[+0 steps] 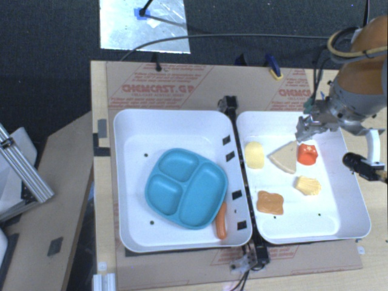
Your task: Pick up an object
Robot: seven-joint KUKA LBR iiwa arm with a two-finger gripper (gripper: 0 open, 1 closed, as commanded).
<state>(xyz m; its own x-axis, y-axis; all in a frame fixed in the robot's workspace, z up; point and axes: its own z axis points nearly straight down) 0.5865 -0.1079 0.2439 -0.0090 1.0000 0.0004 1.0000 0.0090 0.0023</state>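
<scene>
In the right bin [348, 214] lie several toy foods: a pale yellow piece [254, 154], a tan wedge [283, 159], a red piece [307, 153], a small yellow piece [308, 186] and an orange-brown piece [270, 202]. My gripper [306, 128] hangs over the bin's far right part, just above and behind the red piece and the wedge. Nothing shows between its fingers. The left bin [130, 138] holds a blue divided plate [185, 188] and an orange sausage [221, 220] beside the plate's right edge.
A black divider with clips [233, 156] runs between the two bins. The arm [361, 77] comes in from the right over the bin's far corner. A silver sheet [142, 17] lies behind the bench.
</scene>
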